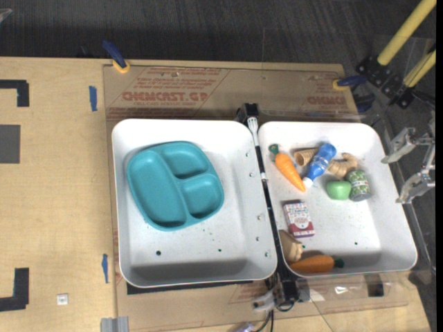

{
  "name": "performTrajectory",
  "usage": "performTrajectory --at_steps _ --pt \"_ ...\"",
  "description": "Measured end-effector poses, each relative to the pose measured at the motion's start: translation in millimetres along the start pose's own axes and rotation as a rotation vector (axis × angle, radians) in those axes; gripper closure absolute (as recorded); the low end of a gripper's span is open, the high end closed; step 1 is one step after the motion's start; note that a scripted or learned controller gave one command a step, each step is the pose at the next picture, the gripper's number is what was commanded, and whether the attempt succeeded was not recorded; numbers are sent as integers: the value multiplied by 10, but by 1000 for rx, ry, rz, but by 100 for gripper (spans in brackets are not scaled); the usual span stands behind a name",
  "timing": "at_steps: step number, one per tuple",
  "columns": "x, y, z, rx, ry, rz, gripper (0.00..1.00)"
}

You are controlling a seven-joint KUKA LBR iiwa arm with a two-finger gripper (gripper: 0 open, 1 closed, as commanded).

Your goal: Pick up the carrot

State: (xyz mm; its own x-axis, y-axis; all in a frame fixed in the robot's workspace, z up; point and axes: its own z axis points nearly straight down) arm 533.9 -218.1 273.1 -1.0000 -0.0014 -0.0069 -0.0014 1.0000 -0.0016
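An orange carrot [290, 171] with a green top lies at a slant in the back left part of the right bin [387, 235]. A second orange carrot-like piece [315, 264] with a green end lies against that bin's front wall. My gripper [405, 173] hangs over the right rim of the right bin, well to the right of both. Its two metal fingers [400, 152] stand apart with nothing between them, so it is open.
Beside the carrot lie a blue bottle [319, 161], tan pieces [343, 164], a green lump [338, 189] and a speckled green can [358, 184]. A red-and-white box [299, 219] sits mid-bin. A teal divided plate [174, 184] lies in the left bin [138, 254].
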Motion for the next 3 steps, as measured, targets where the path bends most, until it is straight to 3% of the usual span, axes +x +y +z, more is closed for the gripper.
performTrajectory --at_steps 1,2,3 --pt "109 479 1679 -7 10 -246 0" --pt "-407 1068 1829 -1 -8 -51 0" --pt "-1294 1243 1841 0 8 113 0"
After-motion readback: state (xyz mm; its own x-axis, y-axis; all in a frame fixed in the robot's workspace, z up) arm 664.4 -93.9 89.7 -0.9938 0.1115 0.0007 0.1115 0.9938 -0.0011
